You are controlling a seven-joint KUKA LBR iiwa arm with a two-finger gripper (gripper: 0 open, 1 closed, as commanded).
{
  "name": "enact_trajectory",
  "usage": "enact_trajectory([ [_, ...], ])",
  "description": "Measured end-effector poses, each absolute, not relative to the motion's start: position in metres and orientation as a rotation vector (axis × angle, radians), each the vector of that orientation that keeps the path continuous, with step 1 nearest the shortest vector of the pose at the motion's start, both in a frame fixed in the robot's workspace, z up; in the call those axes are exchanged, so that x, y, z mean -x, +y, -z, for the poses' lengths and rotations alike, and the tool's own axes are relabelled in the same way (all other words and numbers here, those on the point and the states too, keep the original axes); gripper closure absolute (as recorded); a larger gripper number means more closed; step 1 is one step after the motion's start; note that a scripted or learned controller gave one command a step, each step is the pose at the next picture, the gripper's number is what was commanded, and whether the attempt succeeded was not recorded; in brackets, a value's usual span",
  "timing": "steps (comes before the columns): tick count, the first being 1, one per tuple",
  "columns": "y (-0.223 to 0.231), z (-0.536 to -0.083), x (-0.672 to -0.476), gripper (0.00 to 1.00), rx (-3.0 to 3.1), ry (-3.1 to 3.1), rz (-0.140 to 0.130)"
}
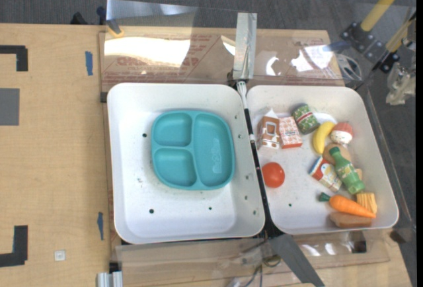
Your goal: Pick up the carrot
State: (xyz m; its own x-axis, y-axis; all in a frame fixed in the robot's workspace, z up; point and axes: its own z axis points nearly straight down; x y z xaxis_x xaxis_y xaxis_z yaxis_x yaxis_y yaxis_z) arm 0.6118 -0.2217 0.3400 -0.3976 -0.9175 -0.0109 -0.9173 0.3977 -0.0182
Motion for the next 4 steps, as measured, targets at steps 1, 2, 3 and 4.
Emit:
enact_trajectory([
  [1,-0.222,-0.308,-0.650,1.00,2.230,2.202,0.003],
  [2,-0.221,-0.322,-0.652,1.00,2.218,2.200,0.015],
  [3,-0.215,-0.314,-0.668,1.00,2.624,1.714,0.005],
  [4,-0.214,-0.327,-0.670,1.00,2.613,1.717,0.015],
])
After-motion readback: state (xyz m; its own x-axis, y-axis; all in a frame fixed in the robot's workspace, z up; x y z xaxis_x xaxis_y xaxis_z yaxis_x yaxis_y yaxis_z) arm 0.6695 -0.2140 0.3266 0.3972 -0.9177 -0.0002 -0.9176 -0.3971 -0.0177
